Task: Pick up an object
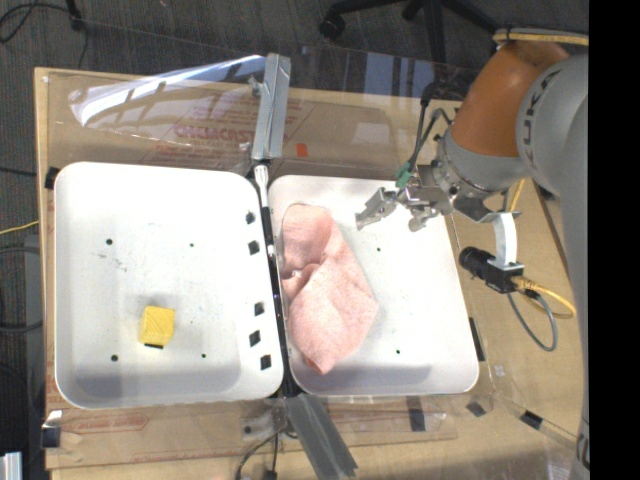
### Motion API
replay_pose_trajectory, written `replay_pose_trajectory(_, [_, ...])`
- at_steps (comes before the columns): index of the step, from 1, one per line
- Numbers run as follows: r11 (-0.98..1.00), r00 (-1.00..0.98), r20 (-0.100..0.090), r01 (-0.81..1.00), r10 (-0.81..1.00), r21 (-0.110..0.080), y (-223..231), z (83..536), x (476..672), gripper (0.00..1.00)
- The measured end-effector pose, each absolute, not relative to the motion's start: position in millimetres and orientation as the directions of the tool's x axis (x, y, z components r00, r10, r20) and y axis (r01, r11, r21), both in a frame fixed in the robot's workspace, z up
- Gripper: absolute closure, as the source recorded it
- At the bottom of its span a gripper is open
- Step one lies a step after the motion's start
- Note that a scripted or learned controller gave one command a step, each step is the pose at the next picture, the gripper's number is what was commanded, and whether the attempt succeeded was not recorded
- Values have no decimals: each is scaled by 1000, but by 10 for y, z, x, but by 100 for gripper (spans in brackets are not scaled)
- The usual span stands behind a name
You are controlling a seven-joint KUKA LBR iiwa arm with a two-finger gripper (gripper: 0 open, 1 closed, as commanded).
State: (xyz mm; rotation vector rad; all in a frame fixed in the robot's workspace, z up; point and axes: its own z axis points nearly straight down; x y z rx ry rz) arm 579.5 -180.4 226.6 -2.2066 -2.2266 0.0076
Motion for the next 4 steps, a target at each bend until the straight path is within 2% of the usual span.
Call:
replay_pose_trajectory(1, [8, -8, 1, 1000, 1000, -6, -1947, 2668, 5803, 0])
replay_pose_trajectory(2, [-9, 9, 2, 1000, 1000, -9, -1731, 1212, 5647, 0])
replay_pose_trajectory(3, [-134, 134, 1, 991, 991, -10, -1492, 1126, 5376, 0])
replay_pose_trajectory(4, [-125, 125, 1, 992, 992, -7, -1516, 889, 5699, 0])
